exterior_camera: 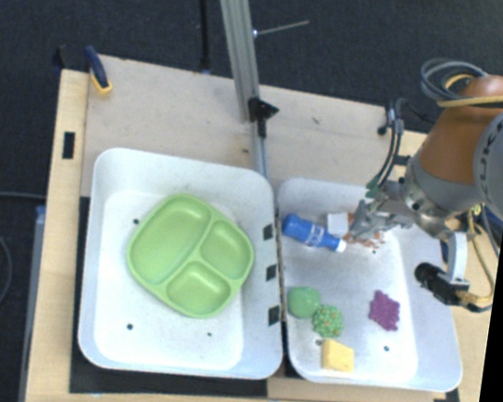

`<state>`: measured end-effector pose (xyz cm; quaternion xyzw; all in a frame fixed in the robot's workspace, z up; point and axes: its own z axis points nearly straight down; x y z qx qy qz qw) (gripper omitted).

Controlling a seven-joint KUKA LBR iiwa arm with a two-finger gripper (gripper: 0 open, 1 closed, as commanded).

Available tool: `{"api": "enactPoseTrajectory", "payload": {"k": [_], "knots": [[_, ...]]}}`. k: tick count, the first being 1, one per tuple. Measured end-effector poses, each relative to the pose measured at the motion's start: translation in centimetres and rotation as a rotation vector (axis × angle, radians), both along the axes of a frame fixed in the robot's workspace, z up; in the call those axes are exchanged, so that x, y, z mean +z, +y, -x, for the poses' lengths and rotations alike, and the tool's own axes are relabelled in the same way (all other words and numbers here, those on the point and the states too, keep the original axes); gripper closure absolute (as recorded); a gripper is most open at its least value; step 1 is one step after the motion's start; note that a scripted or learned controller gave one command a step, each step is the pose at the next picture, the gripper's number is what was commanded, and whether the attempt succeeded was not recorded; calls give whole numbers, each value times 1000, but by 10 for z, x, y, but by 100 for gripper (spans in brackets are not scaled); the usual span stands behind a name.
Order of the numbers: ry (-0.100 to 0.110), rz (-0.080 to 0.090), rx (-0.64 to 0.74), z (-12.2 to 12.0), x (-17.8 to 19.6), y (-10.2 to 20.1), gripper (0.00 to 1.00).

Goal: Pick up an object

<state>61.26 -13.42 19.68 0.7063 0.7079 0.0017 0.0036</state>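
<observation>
The right bin (424, 362) holds several small objects. A blue bottle (308, 232) with a white cap lies on its side near the bin's upper left. My gripper (365, 227) is low over the bin, just right of the bottle's cap end, and seems to touch or nearly touch it. A green rounded piece (303, 301), a speckled green ball (328, 320) and a yellow block (337, 355) sit toward the bin's front left. A purple bunch (385, 310) lies to their right.
The left bin (102, 323) holds a light green divided plate (191, 255). A metal pole (241, 49) slants up from the back of the bench between the bins. Cables and a black fitting (445, 285) hang at the right bin's right rim.
</observation>
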Motion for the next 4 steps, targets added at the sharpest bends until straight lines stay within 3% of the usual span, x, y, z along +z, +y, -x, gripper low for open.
{"api": "enactPoseTrajectory", "payload": {"k": [1, 2, 4], "knots": [[4, -2, 1, -1, 26, -1, 100], [8, -3, 4, 5, 20, 50, 100], [4, -5, 6, 12, 47, 159, 100]]}}
